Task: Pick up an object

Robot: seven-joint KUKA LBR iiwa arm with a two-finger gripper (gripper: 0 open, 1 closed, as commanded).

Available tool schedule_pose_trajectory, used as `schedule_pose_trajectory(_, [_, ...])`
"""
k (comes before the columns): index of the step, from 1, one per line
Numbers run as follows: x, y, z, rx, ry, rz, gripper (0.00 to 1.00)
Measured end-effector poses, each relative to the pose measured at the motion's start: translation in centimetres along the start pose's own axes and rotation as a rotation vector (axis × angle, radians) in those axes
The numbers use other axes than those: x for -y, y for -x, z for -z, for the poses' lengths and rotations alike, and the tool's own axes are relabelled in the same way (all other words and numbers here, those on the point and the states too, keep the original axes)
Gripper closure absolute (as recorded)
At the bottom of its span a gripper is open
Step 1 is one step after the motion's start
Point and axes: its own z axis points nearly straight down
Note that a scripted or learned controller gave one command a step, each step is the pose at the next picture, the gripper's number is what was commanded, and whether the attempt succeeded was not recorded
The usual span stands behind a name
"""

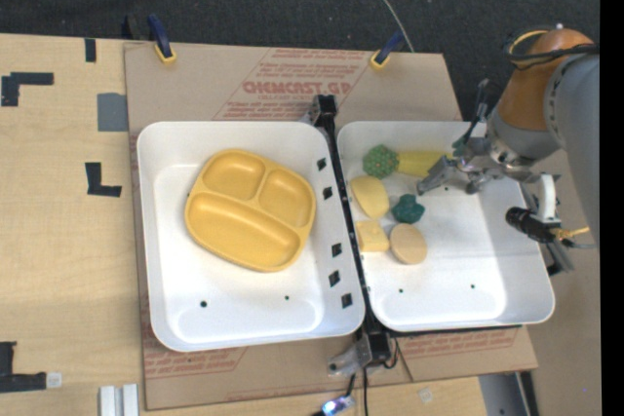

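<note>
The arm point(546, 93) reaches in from the right, and its hand point(450, 172) hangs low over the far part of the right bin point(487, 297), its dark tips pointing left toward the cluster of play food. From where I stand I cannot tell how wide the hand is parted, and I see nothing in its grip.

The things to pick from lie along the left side of that bin: a green bumpy ball point(380, 160) (it could be broccoli), with a yellow wedge point(419, 161) just beside it on the right and nearest the hand. Nearer to me lie a pale yellow oval piece point(370, 196), a small teal piece point(407, 208), a tan square piece point(371, 236) and a round beige disc point(409, 245), all close together.

The left bin point(166, 307) holds a yellow divided plate point(251, 209), well apart from the hand.

I'd judge this the approach step, with no grasp made. The next move calls for settling over one piece, probably the yellow wedge, and closing cleanly without nudging its neighbours.
</note>
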Motion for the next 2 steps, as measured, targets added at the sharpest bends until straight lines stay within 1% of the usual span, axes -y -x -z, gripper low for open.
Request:
schedule_pose_trajectory(1, [-0.1,0.0,0.1,0.001,0.003,-0.001,0.00])
schedule_pose_trajectory(2, [-0.2,0.0,1.2,0.005,0.006,0.001,1.00])
